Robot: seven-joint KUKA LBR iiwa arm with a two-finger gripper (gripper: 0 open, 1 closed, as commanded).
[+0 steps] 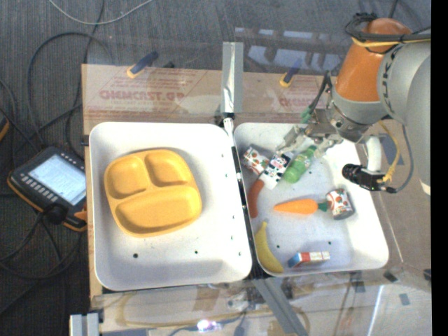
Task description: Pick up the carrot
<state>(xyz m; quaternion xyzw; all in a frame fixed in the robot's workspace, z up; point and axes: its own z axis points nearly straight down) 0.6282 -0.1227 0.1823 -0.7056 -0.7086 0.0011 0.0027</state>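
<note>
Reaching in from the right, the grey arm (392, 68) with its orange band hangs over the upper part of the right bin (364, 247), and the gripper (302, 145) sits low near the bin's back wall. Whether the jaws are apart or together, I cannot tell; the metal parts blur into the clutter beneath them. Just under the gripper lies a green bottle-like item (297, 168), tilted, and it is unclear whether the two touch.

Now the carrot (297, 206): it lies flat on the floor of the right bin, near the middle, orange body pointing left and green top to the right. It is below the gripper and apart from it, nothing gripping it. Its green end touches or nearly touches a small red-and-white box (339, 203).

Left of the green bottle, a small patterned package (256, 162) lies by the bin's left wall, with a reddish sausage-shaped piece (255, 194) below it. A banana (264, 247) curves along the lower left corner, and a small red, white and blue item (309, 258) lies near the front edge.

Over in the left bin (112, 257), a yellow divided plate (152, 191) sits on its own. A handheld pendant (49, 184) with a lit screen rests off the bench at far left.
</note>
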